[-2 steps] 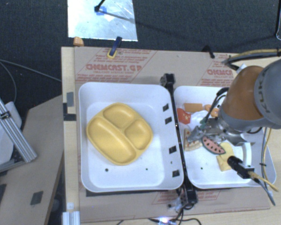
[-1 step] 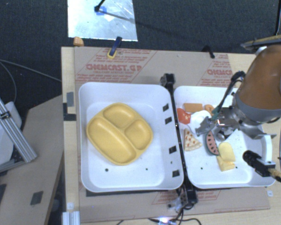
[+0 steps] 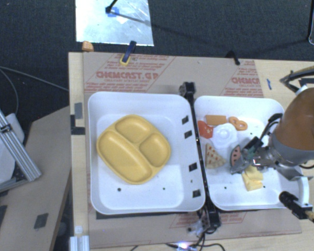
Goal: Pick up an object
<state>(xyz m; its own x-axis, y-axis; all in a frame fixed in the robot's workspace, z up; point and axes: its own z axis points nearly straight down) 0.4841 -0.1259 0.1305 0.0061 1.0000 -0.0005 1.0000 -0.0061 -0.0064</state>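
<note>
Hovering end effector (image 3: pixel 239 163) touches watermelon slice (image 3: pixel 235 154).

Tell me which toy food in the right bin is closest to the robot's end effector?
The red watermelon-like slice is closest: the end effector sits right beside it. The pale yellow cheese block lies just below, while the waffle-patterned triangular wedge and small orange ring lie farther away.

Arm (image 3: pixel 303 124) low, gripper (image 3: pixel 244 158) down

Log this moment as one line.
gripper low in right bin | over watermelon slice | cheese beside | grasp unconfirmed | yellow tray in left bin
</note>
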